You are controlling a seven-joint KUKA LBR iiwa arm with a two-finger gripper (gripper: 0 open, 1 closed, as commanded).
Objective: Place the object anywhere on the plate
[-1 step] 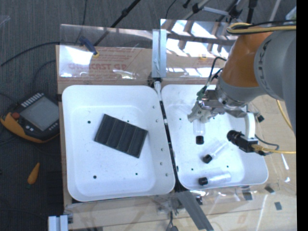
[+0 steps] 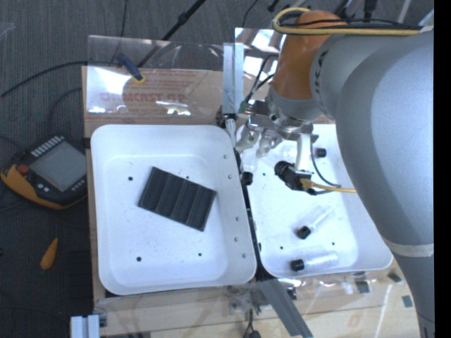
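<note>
The object is hard to pick out: two clear tubes with black caps lie in the right bin (image 2: 366, 255), one (image 2: 313, 262) at its 6 o'clock edge, the other (image 2: 312, 224) just above it. The dark ribbed plate (image 2: 176, 198) lies flat mid left bin (image 2: 113, 259), at 9 o'clock from the tubes. The grey arm (image 2: 380, 118) bends in from 3 o'clock, orange band (image 2: 299, 58) up top. The gripper (image 2: 262, 141) hangs at the bins' far shared rim; I cannot tell its state.

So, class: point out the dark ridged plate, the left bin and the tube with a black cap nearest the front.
plate (image 2: 176, 198), camera view, centre of ridged top.
left bin (image 2: 113, 259), camera view, bare floor.
tube (image 2: 315, 261), camera view, clear body.
</note>
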